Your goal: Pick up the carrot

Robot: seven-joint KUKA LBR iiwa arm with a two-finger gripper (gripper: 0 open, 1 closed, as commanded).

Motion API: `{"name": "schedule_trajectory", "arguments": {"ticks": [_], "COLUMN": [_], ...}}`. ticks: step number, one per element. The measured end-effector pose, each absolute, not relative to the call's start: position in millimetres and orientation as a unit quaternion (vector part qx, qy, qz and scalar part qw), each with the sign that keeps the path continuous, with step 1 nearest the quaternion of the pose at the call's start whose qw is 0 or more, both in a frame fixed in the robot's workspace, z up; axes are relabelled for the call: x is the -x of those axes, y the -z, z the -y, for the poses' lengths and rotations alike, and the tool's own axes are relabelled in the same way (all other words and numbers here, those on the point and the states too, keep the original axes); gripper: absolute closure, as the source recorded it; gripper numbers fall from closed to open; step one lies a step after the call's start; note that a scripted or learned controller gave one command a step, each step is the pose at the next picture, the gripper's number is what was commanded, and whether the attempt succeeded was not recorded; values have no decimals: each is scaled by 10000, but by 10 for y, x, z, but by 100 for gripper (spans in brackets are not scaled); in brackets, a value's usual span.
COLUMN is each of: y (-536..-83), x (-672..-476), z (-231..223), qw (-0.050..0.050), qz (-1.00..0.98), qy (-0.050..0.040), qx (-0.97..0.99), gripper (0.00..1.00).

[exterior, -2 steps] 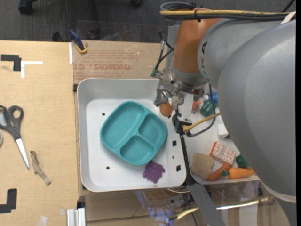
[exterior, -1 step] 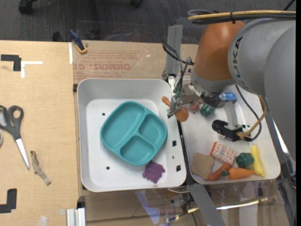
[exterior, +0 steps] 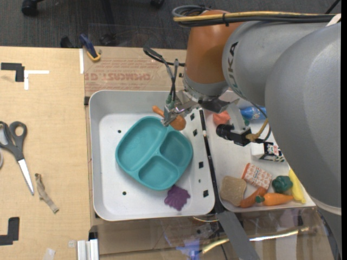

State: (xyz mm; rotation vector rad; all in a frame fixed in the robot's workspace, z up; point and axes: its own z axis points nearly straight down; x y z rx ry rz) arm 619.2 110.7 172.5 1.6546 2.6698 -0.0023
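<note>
1 gripper (exterior: pixel 172 116) pinches an orange carrot (exterior: pixel 174 121) above the teal tray (exterior: pixel 154 153).

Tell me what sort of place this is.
Probably a robotics lab: a KUKA arm works over two white bins of toy food, such as a carrot, on a wooden bench with scissors; office chair wheels stand on carpet behind.

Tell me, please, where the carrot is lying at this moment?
The carrot lies in the right bin, near its front edge, just below the green toy and right of the tan bread slice.
</note>
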Motion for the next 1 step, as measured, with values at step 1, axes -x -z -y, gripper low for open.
{"name": "schedule_trajectory", "arguments": {"ticks": [1], "y": [-1921], "x": [-6595], "z": [-335], "qw": [15], "qz": [-8883], "qy": [4], "qx": [-4592], "gripper": [100]}}
